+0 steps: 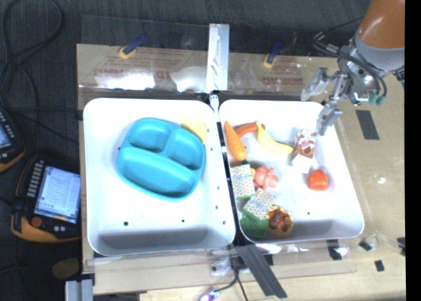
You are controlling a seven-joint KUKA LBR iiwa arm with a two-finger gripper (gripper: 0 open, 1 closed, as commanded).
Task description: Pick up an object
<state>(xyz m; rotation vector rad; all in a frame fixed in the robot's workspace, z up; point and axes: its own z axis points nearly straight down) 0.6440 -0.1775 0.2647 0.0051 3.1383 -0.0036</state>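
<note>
The gripper (327, 99) is poised at the far right corner of the right bin (345, 191), apparently placed for a descent onto the nearest item. Its jaws are seen spread apart, with nothing between them. Just below them lies a small red-and-white packet (304, 144), the likeliest target. Further below sits a tomato (318, 179); to their left lie a banana (273, 140) and a carrot (234, 140). The left bin (105, 221) holds a blue tray (160, 156).

Bench (381, 181) bears left bin (99, 227) beside right bin (345, 208).
</note>
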